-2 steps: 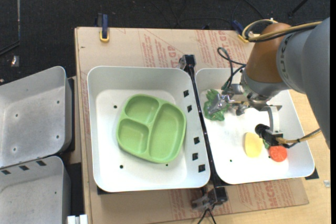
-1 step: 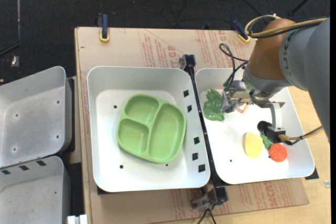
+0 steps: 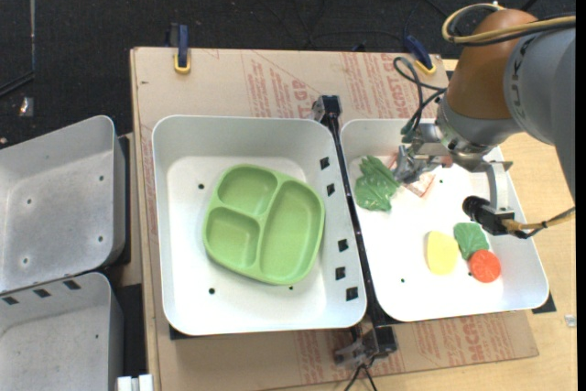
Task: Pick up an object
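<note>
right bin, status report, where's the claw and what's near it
Claw low in the right white bin, beside the dark green leafy toy. No grasp visible. Yellow piece, small green piece, orange-red piece sit apart.

So the bench (image 3: 240, 76) is topped with a tan cardboard sheet printed with faded red lettering. Two shallow white bins sit right on it, side by side and touching along a black divider strip. The left bin (image 3: 174, 224) covers most of the cardboard's left half, and the right bin (image 3: 522, 288) is pushed up against it. Behind the left bin, a yellow clamp (image 3: 181, 50) grips the cardboard's far edge, with another clamp (image 3: 419, 55) further right along that edge.
</note>
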